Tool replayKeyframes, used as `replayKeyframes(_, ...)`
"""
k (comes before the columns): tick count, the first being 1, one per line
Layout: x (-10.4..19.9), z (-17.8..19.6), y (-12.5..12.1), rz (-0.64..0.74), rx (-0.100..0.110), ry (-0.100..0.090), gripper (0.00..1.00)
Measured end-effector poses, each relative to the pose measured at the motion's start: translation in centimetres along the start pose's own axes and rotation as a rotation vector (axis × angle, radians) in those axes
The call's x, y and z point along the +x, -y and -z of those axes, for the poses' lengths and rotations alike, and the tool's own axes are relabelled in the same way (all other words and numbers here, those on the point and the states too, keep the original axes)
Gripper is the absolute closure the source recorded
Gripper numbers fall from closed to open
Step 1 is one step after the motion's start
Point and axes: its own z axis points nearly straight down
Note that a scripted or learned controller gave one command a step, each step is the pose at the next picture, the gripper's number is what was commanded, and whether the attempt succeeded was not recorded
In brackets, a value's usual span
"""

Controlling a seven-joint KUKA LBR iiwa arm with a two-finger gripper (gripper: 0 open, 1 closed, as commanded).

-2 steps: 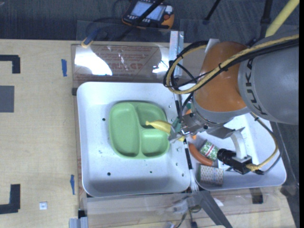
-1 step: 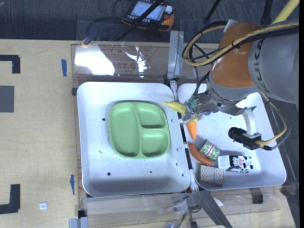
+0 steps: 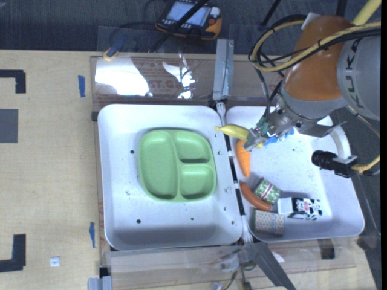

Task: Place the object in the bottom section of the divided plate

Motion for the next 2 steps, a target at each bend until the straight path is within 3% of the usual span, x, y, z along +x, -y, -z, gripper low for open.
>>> replayKeyframes(1, 5.1, -2.4, -2.5, 0.037, 0.004, -0.003, 1.0)
replayKeyframes(2, 4.8, -4.2, 0.4, 0.049, 0.004, -0.003, 1.0)
